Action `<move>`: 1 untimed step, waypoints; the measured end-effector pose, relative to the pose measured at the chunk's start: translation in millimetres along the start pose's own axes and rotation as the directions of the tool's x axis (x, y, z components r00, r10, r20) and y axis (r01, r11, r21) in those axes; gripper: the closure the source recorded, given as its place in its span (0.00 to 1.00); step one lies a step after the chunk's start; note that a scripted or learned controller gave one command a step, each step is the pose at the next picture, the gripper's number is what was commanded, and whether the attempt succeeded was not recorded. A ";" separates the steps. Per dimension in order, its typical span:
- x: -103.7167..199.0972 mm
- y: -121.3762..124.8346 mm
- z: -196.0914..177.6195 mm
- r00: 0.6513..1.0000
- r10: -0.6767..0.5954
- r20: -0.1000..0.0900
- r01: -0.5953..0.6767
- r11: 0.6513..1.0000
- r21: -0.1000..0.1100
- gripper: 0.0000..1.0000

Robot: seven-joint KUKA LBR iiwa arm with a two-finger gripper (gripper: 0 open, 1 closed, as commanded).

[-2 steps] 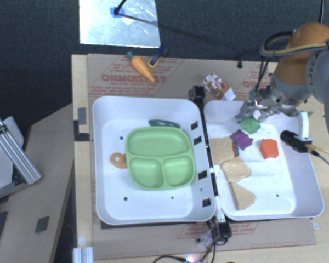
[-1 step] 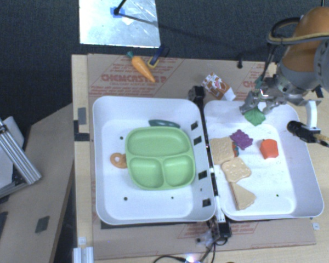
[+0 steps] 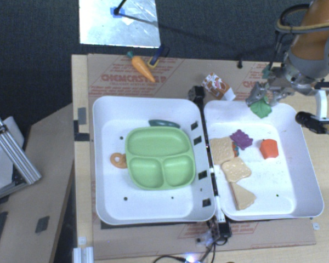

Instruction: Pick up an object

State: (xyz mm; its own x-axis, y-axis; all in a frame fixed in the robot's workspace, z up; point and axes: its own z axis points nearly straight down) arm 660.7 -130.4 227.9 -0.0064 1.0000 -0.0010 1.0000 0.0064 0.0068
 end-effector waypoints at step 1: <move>27.3 -39.0 2.7 1.000 -0.001 -0.002 0.001 1.000 0.007 1.00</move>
